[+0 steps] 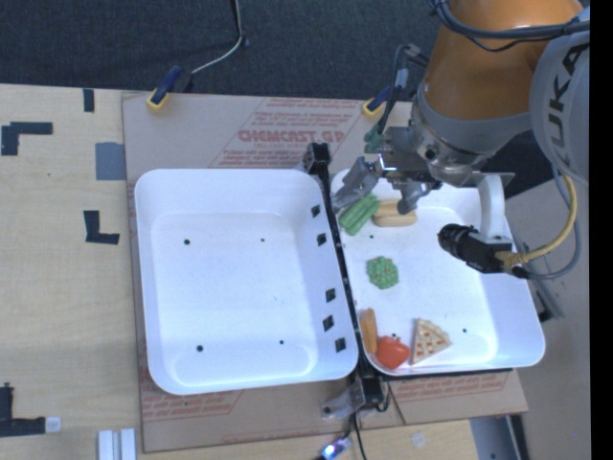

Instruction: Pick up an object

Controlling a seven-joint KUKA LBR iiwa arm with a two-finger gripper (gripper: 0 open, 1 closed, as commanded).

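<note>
My gripper (384, 192) hangs over the back of the right bin (498, 300), open, with nothing seen between its fingers. Its left finger (356, 179) is just above a green pickle-like piece (355, 215) lying by the divider. A tan bun-shaped piece (395, 218) lies right below the gap, near the right finger (410, 197). Further forward sit a green broccoli head (383, 272), an orange stick (368, 326), a red tomato (391, 353) and a pizza slice (430, 339).
The left bin (230, 276) adjoins the right one along a divider with black clips (330, 257). A black fitting with a cable (471, 245) juts over the right bin. Both bins rest on a cardboard sheet (268, 132).
</note>
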